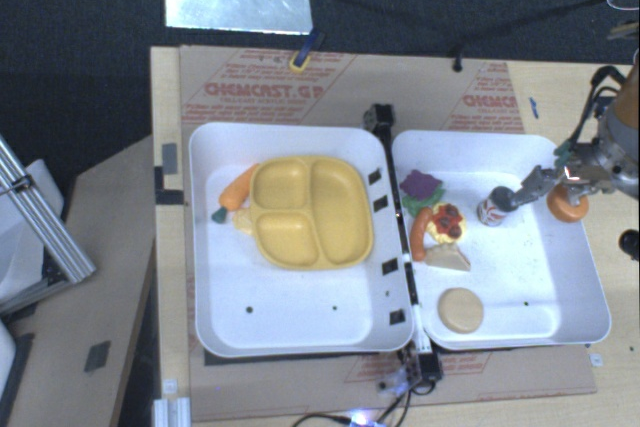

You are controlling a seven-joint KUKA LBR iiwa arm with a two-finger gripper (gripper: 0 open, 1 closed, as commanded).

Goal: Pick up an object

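camera view. from my remote seat i see two white bins side by side on the counter (170, 215). the left bin (215, 315) carries a yellow divided plate (305, 212) near its centre, with an orange carrot toy (237, 187) touching the plate's left edge. the right bin (575, 300) carries the candidates: a small red and white can (492, 209) toward its back right, a purple toy (421, 183) at its back left beside the divider, a pizza slice toy (446, 230) with an orange sausage-like piece (420, 231) along its left side, and a tan round disc (461, 309) near the front edge. an orange object (568, 206) sits by the right rim under the arm.

the arm enters over the right rim; the gripper (507, 198) sits right at the can. whether the fingers are apart or closed on it i cannot tell at this resolution.

judgement: the can is the target in hand, and the grasp looks about to be made or just made. to do it well, the fingers should straddle the can's body squarely, close fully, then lift straight up, clear of the right rim.

readable text: the brown sheet under the bins is printed "chemcast gp" in red, at the counter's back left; a similar print at back right is too faint to read.
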